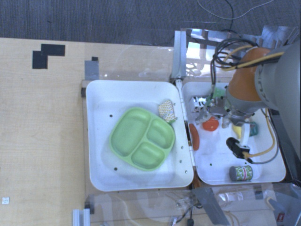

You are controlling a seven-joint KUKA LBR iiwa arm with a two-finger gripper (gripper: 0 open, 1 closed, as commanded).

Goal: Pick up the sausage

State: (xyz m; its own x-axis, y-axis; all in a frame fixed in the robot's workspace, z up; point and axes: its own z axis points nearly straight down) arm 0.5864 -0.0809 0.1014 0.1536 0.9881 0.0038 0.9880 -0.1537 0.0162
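Camera view: gripper, grip state unclear, hovers right of the reddish-orange oblong sausage. Probably light and slick; pinch mid-length.

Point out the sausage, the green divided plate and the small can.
sausage [194, 137]: camera view, middle of its reddish body by the right bin's left wall.
green divided plate [123, 136]: camera view, floor of its largest compartment.
small can [241, 173]: camera view, its patterned side.
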